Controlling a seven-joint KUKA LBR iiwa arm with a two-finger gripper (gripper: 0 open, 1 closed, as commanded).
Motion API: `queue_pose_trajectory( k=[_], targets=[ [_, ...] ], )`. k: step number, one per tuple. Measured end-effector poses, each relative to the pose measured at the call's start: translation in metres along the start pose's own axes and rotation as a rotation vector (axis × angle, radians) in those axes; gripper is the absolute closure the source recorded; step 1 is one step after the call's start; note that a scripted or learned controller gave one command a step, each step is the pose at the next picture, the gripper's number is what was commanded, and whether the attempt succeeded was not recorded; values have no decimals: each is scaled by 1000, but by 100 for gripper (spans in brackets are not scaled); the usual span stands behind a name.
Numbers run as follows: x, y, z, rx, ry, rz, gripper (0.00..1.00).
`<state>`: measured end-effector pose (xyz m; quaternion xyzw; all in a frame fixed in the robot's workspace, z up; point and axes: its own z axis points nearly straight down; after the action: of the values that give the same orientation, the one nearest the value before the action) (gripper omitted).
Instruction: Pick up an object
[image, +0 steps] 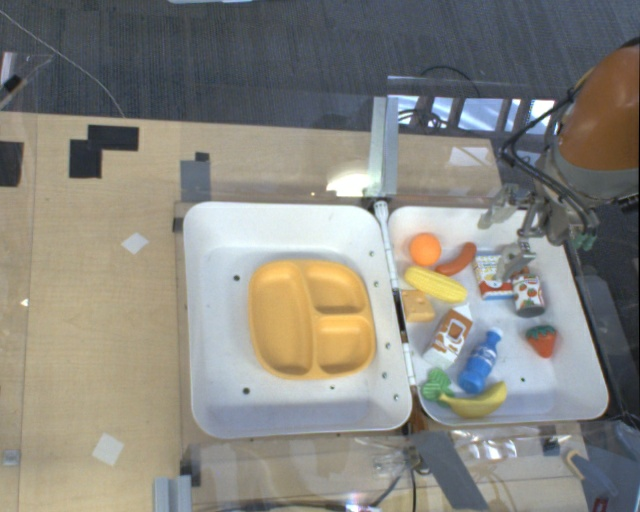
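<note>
- Small red-and-white cartons (510, 283), two side by side in the right bin (590, 395), directly beneath the jaws (520, 252) and likeliest target; nothing lifted yet.
- Jaws hanging just above those cartons, metal tips blurred against the packaging; cannot tell whether apart or together, nor whether touching a carton.
- No object visibly clamped, so pick judged not yet done: closing, gripping and raising all left.
- Strawberry (541, 340) just below the jaws toward the near side, apart from the cartons.
- Red sausage (457, 260) and orange ball (425, 247) to the side of the jaws toward the bin divider; corn cob (435, 284) next to them, slightly nearer.
- Further from the jaws, toward the near corner: a brown-and-white carton (452, 334), blue bottle (480, 362), banana (474, 401) and a green piece (436, 382), crowded together.
- Well apart from the jaws, left bin (215, 300) holding a yellow divided tray (310, 317).
- Wooden worktop (90, 300) beyond, farthest away.
- Risk judged: cartons packed tight, so a grip could nudge the neighbour.
</note>
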<state>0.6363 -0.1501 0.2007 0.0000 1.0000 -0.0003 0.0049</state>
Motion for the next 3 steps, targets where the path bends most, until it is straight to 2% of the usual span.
queue_pose_trajectory(
  k=[1,2,3],
  targets=[
    [-10,-6,85,1,-7,379,0],
    [-20,-27,113,0,6,724,0],
    [-23,15,113,12,18,689,0]
  ],
)
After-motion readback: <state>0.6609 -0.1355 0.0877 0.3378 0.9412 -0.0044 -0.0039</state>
